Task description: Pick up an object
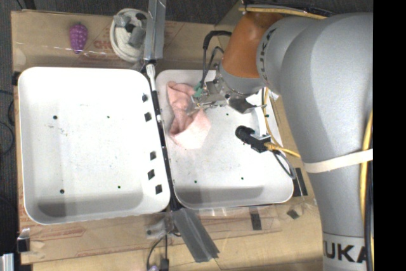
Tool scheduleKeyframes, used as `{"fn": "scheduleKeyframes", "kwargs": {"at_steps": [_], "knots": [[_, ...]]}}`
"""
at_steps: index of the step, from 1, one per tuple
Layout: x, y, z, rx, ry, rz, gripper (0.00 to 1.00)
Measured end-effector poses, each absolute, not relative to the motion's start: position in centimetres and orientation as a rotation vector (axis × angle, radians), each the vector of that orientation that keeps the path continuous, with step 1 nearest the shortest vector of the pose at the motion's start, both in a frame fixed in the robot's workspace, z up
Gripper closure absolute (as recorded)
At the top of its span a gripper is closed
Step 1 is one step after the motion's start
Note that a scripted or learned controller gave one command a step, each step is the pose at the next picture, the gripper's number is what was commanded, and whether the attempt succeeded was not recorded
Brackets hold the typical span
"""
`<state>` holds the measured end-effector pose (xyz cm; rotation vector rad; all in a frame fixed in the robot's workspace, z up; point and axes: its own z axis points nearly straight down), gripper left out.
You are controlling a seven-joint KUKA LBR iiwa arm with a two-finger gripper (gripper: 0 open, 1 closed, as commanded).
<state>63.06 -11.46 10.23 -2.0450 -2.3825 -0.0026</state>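
Jaws unreadable from above, I cannot tell; my gripper [202, 98] touches the pink cloth [185, 116] in the right bin [222, 190].

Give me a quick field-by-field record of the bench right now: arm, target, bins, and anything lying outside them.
arm: reaching in from the right, gripper low over the right bin
target: pink cloth, crumpled in the right bin's upper left area
contact: gripper at the cloth's upper right edge; a grasp cannot be confirmed
left bin: no loose objects visible
outside bins: purple toy and a white coil on the bench above the left bin
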Motion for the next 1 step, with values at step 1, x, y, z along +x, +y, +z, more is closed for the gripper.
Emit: {"fn": "scheduleKeyframes", "kwargs": {"at_steps": [1], "knots": [[65.68, -7.75, 18.95, -1.93, -2.474, 0.005, 1.0]]}}
